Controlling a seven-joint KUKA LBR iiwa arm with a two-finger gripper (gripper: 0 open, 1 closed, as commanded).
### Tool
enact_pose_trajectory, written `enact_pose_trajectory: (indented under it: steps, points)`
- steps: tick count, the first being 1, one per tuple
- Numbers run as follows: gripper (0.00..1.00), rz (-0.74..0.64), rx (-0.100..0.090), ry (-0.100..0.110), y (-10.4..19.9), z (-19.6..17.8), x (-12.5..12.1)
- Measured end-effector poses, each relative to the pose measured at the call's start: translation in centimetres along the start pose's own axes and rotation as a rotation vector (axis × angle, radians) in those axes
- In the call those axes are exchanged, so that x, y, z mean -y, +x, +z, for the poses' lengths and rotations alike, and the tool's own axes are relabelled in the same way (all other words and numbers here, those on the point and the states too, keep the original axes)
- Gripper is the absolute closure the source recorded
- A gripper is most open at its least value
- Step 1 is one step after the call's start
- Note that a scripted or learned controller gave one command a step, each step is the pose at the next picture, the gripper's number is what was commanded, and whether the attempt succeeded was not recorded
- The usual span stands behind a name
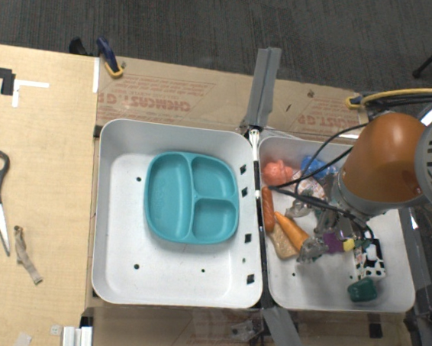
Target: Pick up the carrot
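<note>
While the metal two-finger gripper (311,250) hovers just beside the tapered orange carrot (290,230), its finger state is unclear.

Glossy plastic bins (111,219), cardboard bench (30,187)

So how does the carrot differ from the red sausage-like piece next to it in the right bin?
The carrot is orange and tapers to a point; the sausage-like piece is darker red with an even width. The carrot lies diagonally, while the sausage-like piece runs along the right bin's left wall. The carrot lies nearer the hand. Both lie flat in that bin.
</note>
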State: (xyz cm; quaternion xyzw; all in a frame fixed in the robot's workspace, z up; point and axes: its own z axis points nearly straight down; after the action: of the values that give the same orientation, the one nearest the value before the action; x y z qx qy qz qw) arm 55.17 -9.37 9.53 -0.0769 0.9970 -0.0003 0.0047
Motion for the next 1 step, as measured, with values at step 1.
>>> enact_pose_trajectory:
  steps: [1]
  points:
    - [0.0,-0.115,0.0,0.001,-0.3,0.0,0.51]
